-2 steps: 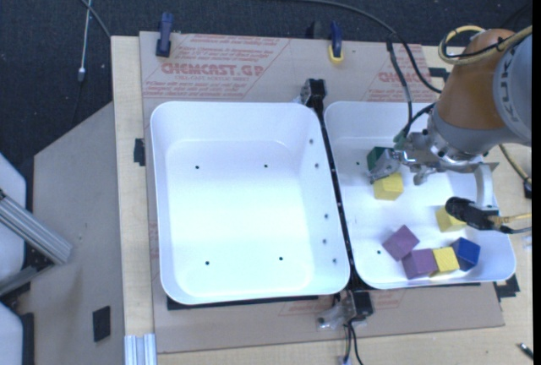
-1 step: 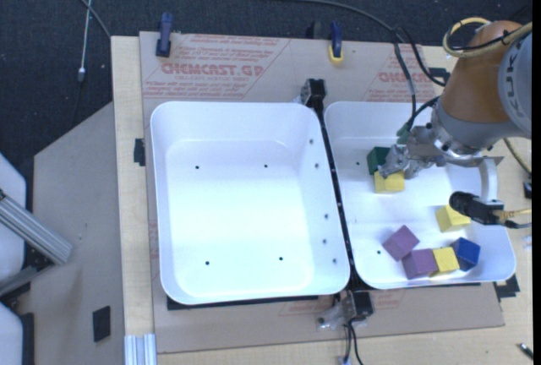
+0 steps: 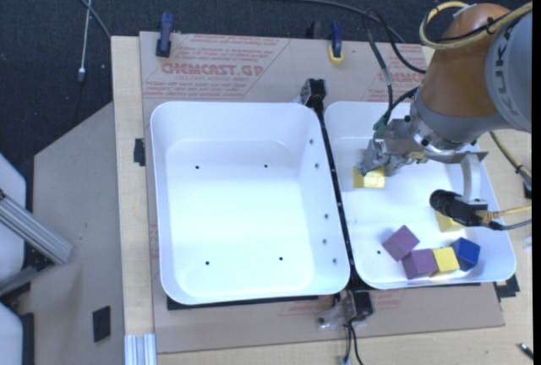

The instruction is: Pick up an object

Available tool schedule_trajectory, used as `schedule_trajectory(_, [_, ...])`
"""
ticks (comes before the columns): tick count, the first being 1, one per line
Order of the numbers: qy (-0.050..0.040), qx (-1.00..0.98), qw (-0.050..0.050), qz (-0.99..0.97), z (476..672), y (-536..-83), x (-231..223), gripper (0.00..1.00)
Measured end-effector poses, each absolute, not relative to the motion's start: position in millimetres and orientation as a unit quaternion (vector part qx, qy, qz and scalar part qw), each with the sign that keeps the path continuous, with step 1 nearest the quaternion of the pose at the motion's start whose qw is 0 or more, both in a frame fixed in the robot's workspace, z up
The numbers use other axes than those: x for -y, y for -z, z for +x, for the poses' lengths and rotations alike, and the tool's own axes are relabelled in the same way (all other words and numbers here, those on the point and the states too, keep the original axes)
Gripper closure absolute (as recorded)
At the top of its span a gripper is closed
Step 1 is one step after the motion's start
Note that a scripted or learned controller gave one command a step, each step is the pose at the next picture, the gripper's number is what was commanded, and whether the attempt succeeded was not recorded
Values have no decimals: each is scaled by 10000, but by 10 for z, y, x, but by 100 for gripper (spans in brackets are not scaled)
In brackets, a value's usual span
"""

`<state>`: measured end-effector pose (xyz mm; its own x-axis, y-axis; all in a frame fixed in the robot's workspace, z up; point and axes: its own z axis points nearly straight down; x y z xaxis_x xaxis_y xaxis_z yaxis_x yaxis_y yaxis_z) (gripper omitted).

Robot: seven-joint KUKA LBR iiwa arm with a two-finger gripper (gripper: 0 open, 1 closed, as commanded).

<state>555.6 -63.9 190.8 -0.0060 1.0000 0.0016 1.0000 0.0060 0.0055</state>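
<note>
Clearly the reaching-in step is in hand: the grey arm's two-finger claw (image 3: 374,162) hangs low in the right-hand shallow white bin (image 3: 363,224), directly over and apparently touching the top of a small yellow block (image 3: 370,180) that lies toward ten o'clock on the bin floor, near the wall shared with the left-hand white bin (image 3: 245,203). Whether the claw is apart, together or clamped on the block cannot be told from this slant, so no grasp can be claimed. If the block is the target, the next move likely calls for closing squarely on it and lifting straight up, keeping clear of that near wall. Other candidates sit well apart at five o'clock: two purple cubes (image 3: 401,242), a yellow cube (image 3: 445,260) and a blue cube (image 3: 467,253), huddled together, some touching. On the brown paper-faced sheet (image 3: 211,68) under the bins at twelve o'clock, large red letters read roughly "CHEMCAST GP"; the smaller red lines beneath are too fine to read. The sheet rests on a pale wooden worktop (image 3: 127,186).
</note>
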Motion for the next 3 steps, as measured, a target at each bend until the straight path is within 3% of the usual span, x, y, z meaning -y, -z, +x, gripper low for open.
schedule_trajectory(1, [-4,-7093,-10,7049,5154,-1879,-51,100])
schedule_trajectory(2, [-1,-7072,-1,7070,5159,-1878,-14,0])
schedule_trajectory(3, [1,-7057,-1,7085,5051,-1879,505,0])
